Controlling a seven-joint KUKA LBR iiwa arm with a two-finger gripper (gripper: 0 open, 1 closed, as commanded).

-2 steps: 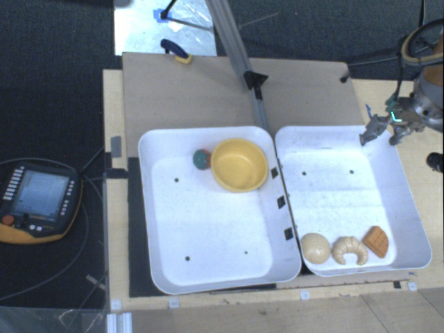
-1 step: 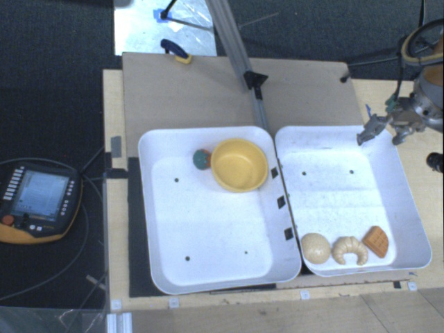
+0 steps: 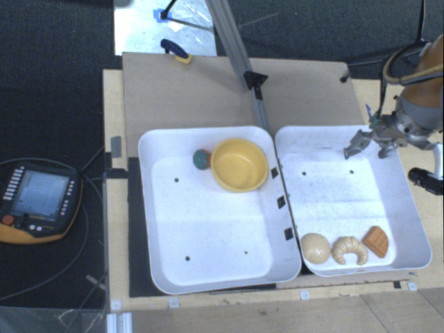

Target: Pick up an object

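Note:
My gripper (image 3: 366,149) hangs over the far right part of the right bin (image 3: 333,186), its fingers spread open with nothing between them. Along that bin's near edge lie three food items: a pale round bun (image 3: 316,248), a croissant (image 3: 351,250) and a small brown waffle (image 3: 377,241). They lie well below the gripper in the view, apart from it. In the left bin (image 3: 201,241) a yellow bowl (image 3: 239,164) sits at the far right corner, with a small green and red ball (image 3: 201,159) just to its left.
A grey pole (image 3: 236,44) slants over the brown board behind the bins. A teach pendant (image 3: 38,200) lies on the floor at the left. Black clips (image 3: 281,201) mark the seam between the bins.

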